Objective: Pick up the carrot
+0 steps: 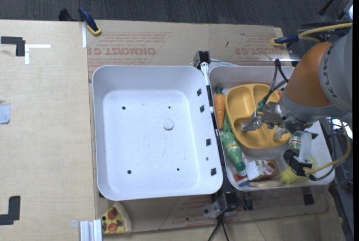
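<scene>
Carrot, one, small orange tapered piece with a green top [219, 109], lies in the right shallow white plastic bin [322, 150], hard against that bin's left wall, long axis running up-down in the camera view, green end toward the top. Just below it, in line, one green plastic bottle [231, 148] lies on its side, angled down and to the right. One yellow plastic divided dish [251, 102] sits beside the carrot toward the bin's middle, tilted, close to the carrot but whether touching cannot be told. Grey KUKA arm with orange band [320, 80] comes in from the right and bends down over the right bin, wrist low above the dish. Two-finger metal gripper [253, 122] points left over the dish's inner hollow, well clear of the carrot; whether it is released or clenched cannot be told at this size, and nothing can be seen gripped. One red-and-white flat packet [262, 169] at the bin's bottom edge, one yellow item [288, 176] beside it, one small dark-and-white object [294, 143] under the wrist, too small to identify. Left shallow white plastic bin [112, 167] sits beside the right one, rims adjoining. Bins counted: two. One toy pizza slice [114, 219] lies on the bench below the left bin.
</scene>
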`<state>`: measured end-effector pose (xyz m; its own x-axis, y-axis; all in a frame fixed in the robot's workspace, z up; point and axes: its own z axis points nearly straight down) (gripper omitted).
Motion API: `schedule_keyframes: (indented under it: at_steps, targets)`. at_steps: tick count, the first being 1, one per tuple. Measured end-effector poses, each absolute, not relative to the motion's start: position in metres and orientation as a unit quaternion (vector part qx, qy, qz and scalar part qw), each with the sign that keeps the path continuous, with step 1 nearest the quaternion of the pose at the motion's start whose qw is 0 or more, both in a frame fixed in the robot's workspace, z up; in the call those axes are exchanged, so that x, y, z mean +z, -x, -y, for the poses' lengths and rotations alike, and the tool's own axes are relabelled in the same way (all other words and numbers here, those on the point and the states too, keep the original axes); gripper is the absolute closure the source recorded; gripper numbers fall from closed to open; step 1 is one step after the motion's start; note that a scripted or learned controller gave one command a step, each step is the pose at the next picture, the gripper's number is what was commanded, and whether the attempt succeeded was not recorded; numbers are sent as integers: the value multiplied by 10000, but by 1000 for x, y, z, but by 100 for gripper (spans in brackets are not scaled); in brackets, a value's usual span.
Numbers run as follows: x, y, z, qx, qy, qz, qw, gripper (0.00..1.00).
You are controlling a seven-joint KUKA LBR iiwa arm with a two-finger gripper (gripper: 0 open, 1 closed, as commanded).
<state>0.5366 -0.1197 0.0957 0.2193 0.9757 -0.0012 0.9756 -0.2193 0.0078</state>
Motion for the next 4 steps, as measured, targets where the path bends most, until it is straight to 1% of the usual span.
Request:
schedule_keyframes:
  at_steps: [1,2,3,4]
  targets:
    - [107,-539,122,36,-7812,-6242,63,100]
    - [103,-541,113,17,-8126,-5826,139,100]
    - [102,-579,99,42,-8950,-4460,88,100]
    - [108,-577,98,0,-8939,-4482,54,100]
